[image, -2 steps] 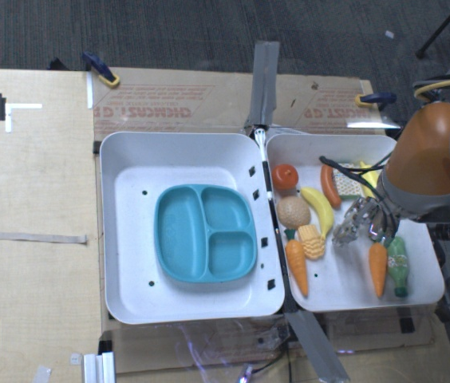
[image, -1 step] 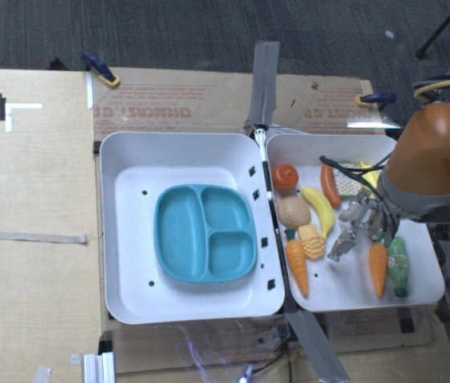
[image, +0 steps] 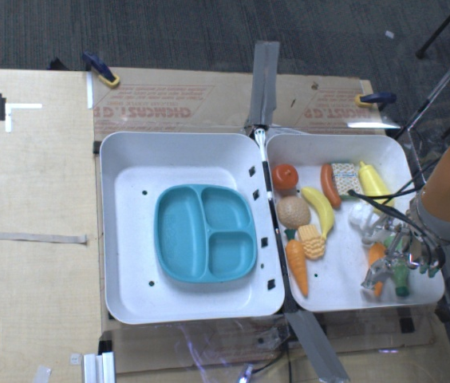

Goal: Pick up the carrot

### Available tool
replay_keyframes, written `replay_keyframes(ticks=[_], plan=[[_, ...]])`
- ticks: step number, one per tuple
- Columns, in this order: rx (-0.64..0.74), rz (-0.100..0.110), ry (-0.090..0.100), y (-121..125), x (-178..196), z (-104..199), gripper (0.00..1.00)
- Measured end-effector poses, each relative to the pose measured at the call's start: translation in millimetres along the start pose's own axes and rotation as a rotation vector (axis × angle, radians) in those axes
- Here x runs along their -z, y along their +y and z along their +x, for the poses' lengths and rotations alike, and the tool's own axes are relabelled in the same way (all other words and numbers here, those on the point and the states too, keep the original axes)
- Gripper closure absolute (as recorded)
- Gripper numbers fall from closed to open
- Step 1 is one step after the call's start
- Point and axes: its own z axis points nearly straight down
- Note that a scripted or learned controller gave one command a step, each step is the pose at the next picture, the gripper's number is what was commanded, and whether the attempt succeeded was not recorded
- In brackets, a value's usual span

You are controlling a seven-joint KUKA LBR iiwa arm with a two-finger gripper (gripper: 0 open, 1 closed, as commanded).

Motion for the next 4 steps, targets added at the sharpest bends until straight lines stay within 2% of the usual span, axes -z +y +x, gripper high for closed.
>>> replay_keyframes(ticks=[1,2,3,4], plan=[[0.004,0.000,-0.006,1.2,10.2,-2.5,1.00],[0.119,0.000,-0.002,15.4,0.3,11.6,1.00],[0.119,0.000,-0.002,15.4,0.3,11.6,0.00],[0.120,0.001,-0.009,16.0,10.4,8.8,1.00]])
